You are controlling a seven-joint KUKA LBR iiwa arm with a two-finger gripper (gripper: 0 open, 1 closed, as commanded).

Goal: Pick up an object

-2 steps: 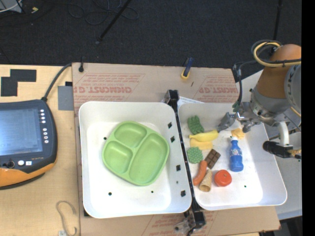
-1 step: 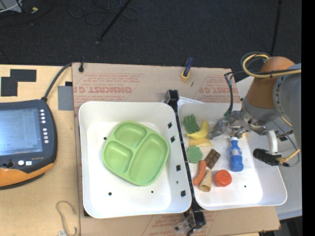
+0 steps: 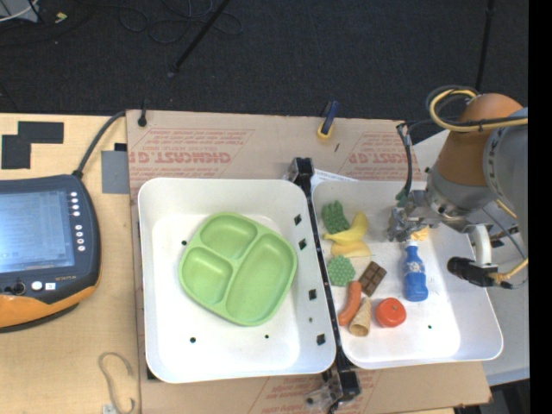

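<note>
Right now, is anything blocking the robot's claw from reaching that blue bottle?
Nothing visible does. The gripper hovers just above the top of the blue bottle in the right bin. The tomato and chocolate piece lie off to the side.

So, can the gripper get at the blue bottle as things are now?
Probably yes. The gripper is just above the blue bottle in the right bin, and nothing lies between them. The tomato and chocolate sit close on its left, but its top looks free.
</note>
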